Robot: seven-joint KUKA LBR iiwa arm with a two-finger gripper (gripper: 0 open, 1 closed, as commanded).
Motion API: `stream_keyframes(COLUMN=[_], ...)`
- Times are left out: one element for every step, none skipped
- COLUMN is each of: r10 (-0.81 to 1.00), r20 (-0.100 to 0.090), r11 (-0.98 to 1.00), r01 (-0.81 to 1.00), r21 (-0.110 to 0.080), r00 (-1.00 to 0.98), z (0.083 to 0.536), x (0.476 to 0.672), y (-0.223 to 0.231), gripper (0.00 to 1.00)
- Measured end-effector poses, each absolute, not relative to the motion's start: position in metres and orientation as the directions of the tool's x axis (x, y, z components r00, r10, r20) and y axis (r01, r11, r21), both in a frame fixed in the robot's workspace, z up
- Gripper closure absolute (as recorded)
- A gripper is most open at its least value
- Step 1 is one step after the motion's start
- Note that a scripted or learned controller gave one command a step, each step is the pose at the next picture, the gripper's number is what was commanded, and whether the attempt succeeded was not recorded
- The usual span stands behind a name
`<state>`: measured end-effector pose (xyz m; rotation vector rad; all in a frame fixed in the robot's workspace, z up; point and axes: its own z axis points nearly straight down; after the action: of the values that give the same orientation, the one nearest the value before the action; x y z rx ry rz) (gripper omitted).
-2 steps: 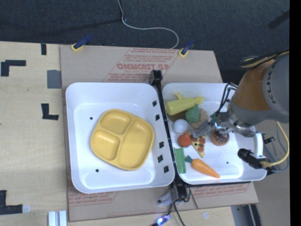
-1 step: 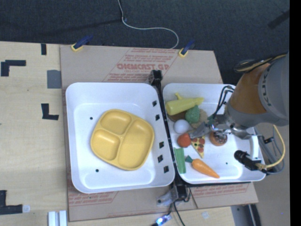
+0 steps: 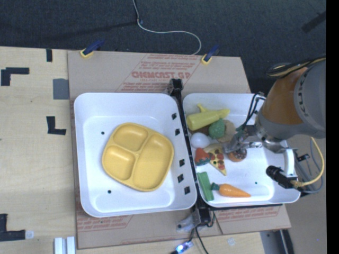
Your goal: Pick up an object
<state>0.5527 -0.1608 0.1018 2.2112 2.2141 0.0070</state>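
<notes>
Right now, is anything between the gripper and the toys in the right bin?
Nothing visible. The gripper is low among the toys, at a brown piece right of the pizza slice. The carrot lies apart, nearer the front.

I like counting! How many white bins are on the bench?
2. The left bin holds a yellow plate. The right bin holds toy food, like a carrot, with the end effector over it.
</notes>
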Motion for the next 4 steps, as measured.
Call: stream_keyframes(r10=[1.0,1.0,1.0,1.0], r20=[-0.001,-0.001,0.002,0.002], r11=[0.002,0.002,0.004,0.005], r01=[1.0,1.0,1.0,1.0], r21=[0.003,0.003,-0.004,-0.005], r00=[-0.002,-0.002,-0.004,-0.005], z=[0.165,0.217,0.209,0.213], x=[0.555,0.556,0.532,0.502], y=[-0.159,-0.158,-0.109,-0.057], gripper=[1.0,1.0,1.0,1.0])
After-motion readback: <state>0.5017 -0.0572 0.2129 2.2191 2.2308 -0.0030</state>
